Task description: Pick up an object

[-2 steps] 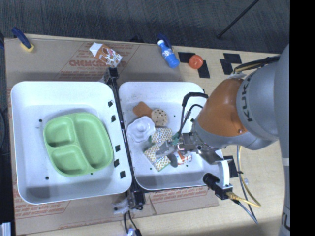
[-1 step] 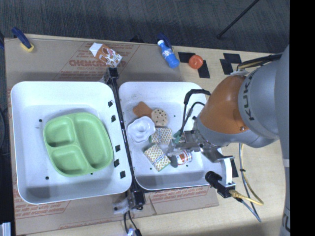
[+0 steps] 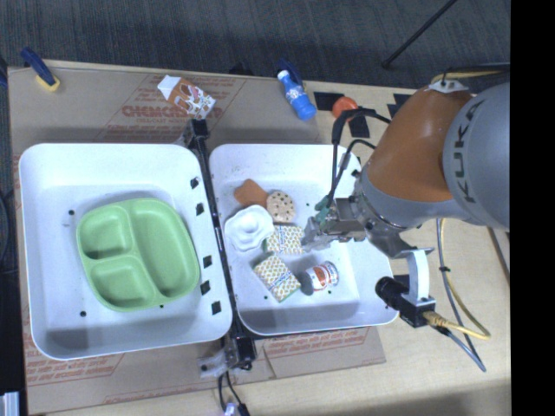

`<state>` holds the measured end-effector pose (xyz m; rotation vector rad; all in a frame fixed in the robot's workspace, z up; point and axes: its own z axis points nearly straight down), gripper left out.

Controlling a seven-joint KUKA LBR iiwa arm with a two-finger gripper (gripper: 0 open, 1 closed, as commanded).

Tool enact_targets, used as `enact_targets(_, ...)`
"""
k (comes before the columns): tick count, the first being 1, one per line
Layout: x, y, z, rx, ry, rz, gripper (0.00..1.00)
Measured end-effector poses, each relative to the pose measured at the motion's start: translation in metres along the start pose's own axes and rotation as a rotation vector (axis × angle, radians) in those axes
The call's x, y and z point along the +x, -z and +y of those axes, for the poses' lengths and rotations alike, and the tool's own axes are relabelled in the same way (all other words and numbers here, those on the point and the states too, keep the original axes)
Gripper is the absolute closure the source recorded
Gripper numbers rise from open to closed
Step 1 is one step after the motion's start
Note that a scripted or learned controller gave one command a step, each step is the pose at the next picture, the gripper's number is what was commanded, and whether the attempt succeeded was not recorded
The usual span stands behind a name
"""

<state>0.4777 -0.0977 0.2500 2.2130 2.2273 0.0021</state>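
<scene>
We are looking down on a cardboard-covered surface (image 3: 286, 358) where the grey-and-orange arm (image 3: 434, 159) is reaching in from the right over the right bin (image 3: 260, 156). Beside it, the left bin (image 3: 43, 232) is holding a green divided plate (image 3: 136, 251), lying flat near its middle. The tool (image 3: 319, 230) is hanging low inside the right bin, just above a patterned packet (image 3: 284, 238), and we cannot tell how it is set or whether it has hold of anything. Around it the pickable objects are crowding the bin's middle: a white cup-like piece (image 3: 247, 229) is sitting to the left of the tool, a second patterned packet (image 3: 276, 276) is lying nearer the front wall, and a small red-and-white can (image 3: 322, 276) is lying on its side just beside that packet. A brown wedge (image 3: 251, 191) and a speckled round cookie (image 3: 280, 204) are touching each other toward the back. Outside the bins, a blue bottle (image 3: 297, 95) and a small snack bag (image 3: 187, 97) are lying along the far edge.
</scene>
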Motion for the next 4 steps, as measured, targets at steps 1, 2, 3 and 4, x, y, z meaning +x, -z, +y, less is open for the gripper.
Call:
enact_targets(1, 0.000, 0.000, 0.000, 0.001, 0.000, 0.000, 0.00)
enact_targets(2, 0.003, -0.158, -0.001, 0.002, 0.000, 0.000, 0.00)
enact_targets(3, 0.003, -0.149, -0.001, 0.005, 0.007, 0.001, 1.00)
enact_targets(4, 0.040, -0.012, 0.000, 0.000, 0.000, 0.001, 1.00)
